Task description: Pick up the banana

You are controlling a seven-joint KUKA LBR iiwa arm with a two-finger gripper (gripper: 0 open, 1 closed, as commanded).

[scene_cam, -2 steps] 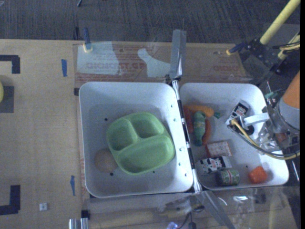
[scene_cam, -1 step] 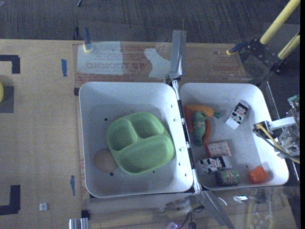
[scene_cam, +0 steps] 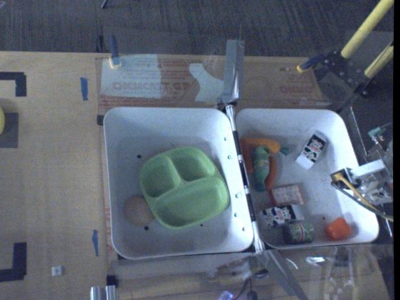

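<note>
Where the bench (scene_cam: 50, 186) ends, dark, perhaps carpeted floor (scene_cam: 187, 11) begins.

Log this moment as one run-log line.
stage: pick in progress | gripper: over right bin, near its right edge | grasp: cannot tell | left bin: green plate, tan ball

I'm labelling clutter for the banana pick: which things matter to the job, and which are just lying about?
Job: gripper, over the right bin; thin yellow shape at it, possibly the banana, unclear.
Lying about: green divided plate, tan ball, carrot, green vegetable, white carton, pink box, spotted carton, can, orange lump.
</note>
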